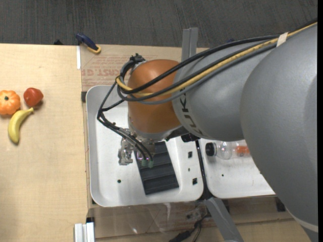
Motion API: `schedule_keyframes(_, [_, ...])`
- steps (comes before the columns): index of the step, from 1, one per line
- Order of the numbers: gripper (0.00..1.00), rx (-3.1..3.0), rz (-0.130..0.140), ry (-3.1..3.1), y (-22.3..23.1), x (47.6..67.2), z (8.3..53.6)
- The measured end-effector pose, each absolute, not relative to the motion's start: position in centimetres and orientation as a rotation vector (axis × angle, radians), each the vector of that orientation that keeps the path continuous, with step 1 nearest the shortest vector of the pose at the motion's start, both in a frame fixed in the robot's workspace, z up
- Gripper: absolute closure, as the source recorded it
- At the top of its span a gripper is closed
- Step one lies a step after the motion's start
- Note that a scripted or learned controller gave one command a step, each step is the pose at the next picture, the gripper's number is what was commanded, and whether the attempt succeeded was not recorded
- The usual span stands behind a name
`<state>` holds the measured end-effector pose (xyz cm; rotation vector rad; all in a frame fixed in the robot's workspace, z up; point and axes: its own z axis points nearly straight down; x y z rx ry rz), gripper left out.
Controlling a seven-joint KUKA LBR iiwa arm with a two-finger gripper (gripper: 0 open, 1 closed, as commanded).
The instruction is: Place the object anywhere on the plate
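Object: unclear | bins: 2 | bottle: 1 | hand state: cannot tell

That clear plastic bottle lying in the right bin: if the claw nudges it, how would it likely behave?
The clear bottle lies on its side on the right bin, so a sideways nudge would probably roll it. It looks see-through and mostly empty, so likely light and easily shoved. Thin plastic may dent under a firm squeeze, and its smooth surface could slip.
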<state>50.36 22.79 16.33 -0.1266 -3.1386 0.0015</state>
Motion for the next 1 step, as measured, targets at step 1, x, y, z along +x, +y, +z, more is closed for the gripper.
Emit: schedule_keyframes(1, [0.0,-0.126,0.002,-3.139,22.79,50.36,16.33])
